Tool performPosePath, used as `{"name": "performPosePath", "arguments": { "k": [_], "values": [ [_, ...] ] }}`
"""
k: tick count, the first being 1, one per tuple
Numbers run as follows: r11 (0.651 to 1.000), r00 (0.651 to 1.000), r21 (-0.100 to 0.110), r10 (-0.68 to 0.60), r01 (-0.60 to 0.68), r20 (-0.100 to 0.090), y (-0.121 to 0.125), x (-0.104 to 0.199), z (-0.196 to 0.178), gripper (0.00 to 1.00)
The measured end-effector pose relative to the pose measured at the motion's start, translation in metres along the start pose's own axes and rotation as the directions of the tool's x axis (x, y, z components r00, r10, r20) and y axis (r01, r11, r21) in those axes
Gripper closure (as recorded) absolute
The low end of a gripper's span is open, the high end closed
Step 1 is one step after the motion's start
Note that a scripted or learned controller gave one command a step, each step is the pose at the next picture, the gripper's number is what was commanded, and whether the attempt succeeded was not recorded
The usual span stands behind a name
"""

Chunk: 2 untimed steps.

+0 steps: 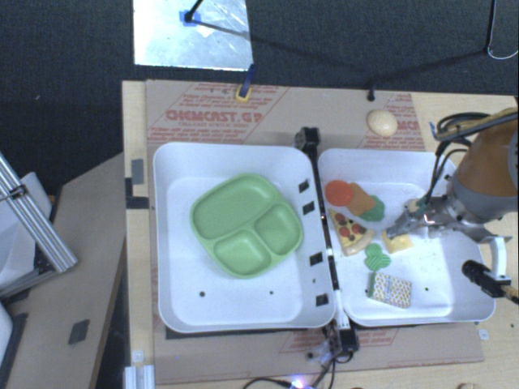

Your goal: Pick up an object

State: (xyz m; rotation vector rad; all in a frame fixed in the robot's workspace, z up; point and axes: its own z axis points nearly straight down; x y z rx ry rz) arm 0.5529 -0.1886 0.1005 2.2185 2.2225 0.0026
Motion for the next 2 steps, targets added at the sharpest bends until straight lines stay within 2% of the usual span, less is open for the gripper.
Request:
{"name": "performPosePath", "arguments": {
  "k": [1, 2],
  "values": [
    [1.0, 1.0, -0.012, 0.002, -0.002, 0.007, 0.005, -0.003, 0.01, 0.0],
    [1.0, 1.0, -0.016, 0.002, -0.002, 0.008, 0.006, -0.003, -0.001, 1.0]
  ]
}}
